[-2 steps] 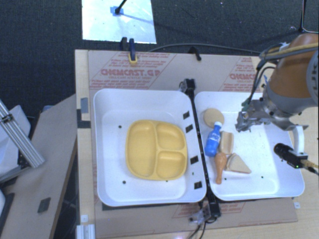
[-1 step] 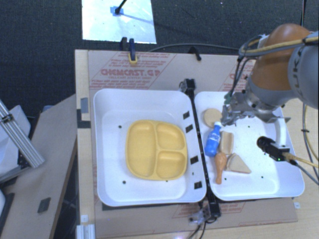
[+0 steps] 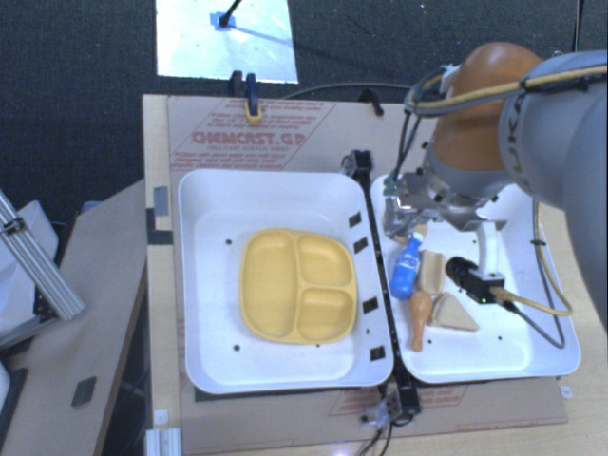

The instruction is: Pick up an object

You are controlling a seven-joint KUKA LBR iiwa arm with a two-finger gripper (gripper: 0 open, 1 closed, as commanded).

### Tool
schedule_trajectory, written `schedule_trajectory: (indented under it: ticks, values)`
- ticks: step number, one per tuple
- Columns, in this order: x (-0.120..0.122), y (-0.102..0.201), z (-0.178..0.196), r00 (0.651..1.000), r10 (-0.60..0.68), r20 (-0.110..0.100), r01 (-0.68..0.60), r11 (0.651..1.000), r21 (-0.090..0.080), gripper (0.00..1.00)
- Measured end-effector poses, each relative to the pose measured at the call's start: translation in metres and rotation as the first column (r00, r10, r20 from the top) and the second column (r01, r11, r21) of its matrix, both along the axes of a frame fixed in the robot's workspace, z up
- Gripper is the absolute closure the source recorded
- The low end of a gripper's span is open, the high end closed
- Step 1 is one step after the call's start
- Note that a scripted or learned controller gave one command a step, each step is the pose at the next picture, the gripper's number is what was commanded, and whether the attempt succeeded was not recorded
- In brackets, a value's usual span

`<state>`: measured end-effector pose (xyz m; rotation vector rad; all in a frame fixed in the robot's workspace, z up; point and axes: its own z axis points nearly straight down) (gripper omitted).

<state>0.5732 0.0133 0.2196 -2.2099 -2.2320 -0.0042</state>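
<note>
Camera view shows the hand low in the right bin, just above a blue bottle. I cannot tell its state. A yellow tray lies in the left bin.

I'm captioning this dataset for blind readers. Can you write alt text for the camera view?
A grey robot arm with an orange band reaches from the right over the right white bin, its gripper just above a blue bottle lying beside an orange carrot-like toy and beige pieces. The left white bin holds a yellow divided plate.
</note>
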Motion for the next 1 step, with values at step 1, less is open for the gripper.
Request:
schedule_trajectory:
  ticks: [1]
  values:
    - [0.0127,0.0520,-0.0087,1.000,0.000,0.000,0.000,1.000,0.000,1.00]
